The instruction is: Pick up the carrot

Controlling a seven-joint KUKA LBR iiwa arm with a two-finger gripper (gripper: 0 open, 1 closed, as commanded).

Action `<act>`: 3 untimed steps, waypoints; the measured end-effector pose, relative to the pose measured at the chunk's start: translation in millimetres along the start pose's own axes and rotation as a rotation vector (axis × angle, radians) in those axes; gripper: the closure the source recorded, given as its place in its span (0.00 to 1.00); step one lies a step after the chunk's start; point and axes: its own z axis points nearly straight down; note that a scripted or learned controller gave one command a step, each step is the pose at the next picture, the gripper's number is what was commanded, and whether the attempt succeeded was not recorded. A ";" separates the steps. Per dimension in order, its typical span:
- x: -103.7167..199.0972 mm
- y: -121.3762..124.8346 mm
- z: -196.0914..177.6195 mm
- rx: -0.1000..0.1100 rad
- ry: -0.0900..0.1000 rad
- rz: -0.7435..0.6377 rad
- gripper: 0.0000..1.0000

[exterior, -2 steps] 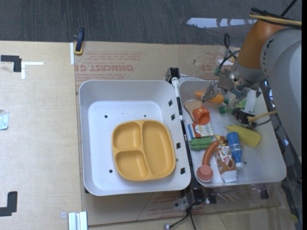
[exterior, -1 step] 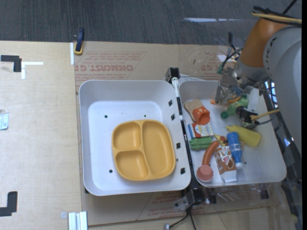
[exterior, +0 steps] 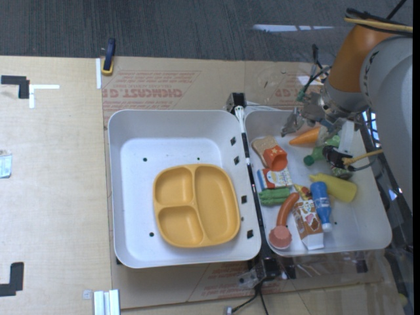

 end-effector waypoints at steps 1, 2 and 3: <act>-37.3 -22.3 20.8 -0.007 -0.007 -0.109 0.00; -42.3 15.6 16.8 0.017 0.035 0.291 0.00; -48.4 17.8 3.4 0.014 0.037 0.374 0.00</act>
